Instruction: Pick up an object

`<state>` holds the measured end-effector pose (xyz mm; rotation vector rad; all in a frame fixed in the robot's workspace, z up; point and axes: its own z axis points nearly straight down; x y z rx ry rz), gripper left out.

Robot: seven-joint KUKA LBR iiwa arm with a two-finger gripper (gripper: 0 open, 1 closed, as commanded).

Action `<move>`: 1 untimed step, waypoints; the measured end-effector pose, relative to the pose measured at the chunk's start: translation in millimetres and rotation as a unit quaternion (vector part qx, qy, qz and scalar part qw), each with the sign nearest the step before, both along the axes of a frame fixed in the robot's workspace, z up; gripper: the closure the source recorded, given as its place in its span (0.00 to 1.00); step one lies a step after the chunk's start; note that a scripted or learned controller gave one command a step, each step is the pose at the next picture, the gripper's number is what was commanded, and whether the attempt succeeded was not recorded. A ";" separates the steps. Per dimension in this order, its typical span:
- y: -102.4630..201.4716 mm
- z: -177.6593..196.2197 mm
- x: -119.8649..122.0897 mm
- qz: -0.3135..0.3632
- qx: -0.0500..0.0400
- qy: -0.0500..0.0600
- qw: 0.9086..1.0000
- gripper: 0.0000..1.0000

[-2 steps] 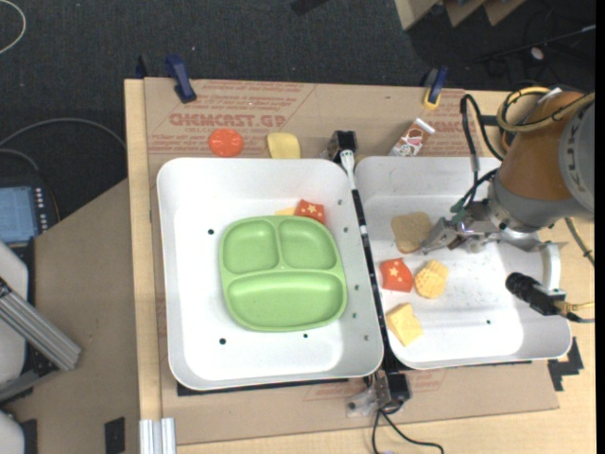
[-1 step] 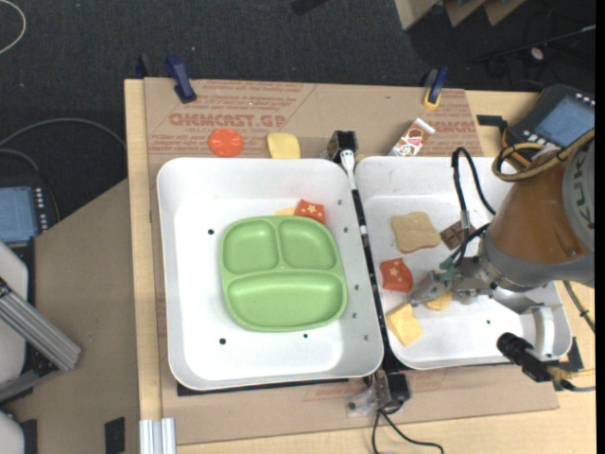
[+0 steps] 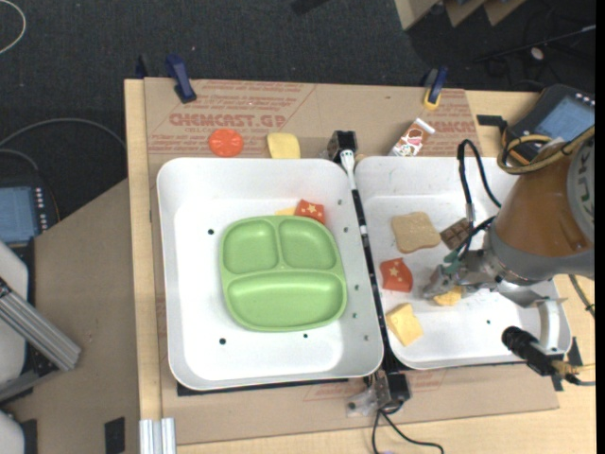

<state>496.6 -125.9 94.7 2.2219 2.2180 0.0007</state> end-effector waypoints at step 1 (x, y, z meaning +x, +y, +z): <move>85.5 96.0 54.3 0.006 0.001 -0.006 1.000 1.00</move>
